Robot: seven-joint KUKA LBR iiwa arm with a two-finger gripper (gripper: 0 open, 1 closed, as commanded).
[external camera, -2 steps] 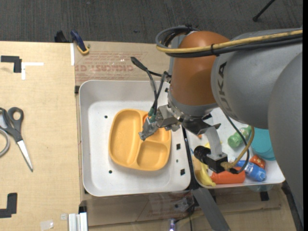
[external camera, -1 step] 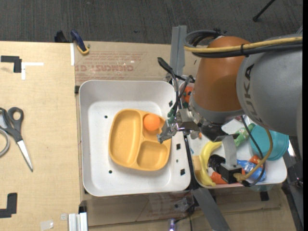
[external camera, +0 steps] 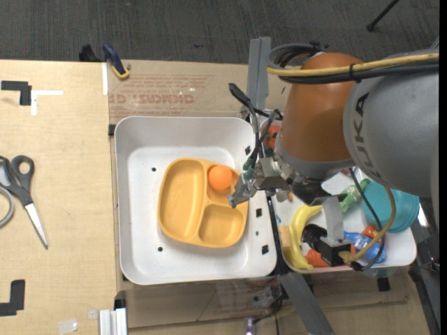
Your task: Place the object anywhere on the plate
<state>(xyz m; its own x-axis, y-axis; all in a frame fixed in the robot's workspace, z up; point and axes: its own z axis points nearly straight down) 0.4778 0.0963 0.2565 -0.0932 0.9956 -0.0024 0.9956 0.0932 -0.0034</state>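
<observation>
Pale wooden bench [external camera: 56, 187] under two white bins, scissors [external camera: 24, 194] lying off to the far left. Left bin [external camera: 133, 208] holding a yellow divided plate [external camera: 181, 201], with an orange ball [external camera: 221, 177] already sitting in its small upper-right compartment, against the divider. Gripper [external camera: 241, 187] just beside the ball on its right, hanging over the plate's right rim, reached in from the right bin [external camera: 401, 246] side where a banana [external camera: 302, 229], a teal cup [external camera: 391, 204] and other clutter lie. Ball round, so no long axis to mind; lying to the left of the tool and seemingly apart from it. Probably nothing clasped, though too dark and small at the tips to tell how wide they stand. Likely done bar withdrawing up and rightward without nudging the ball.
</observation>
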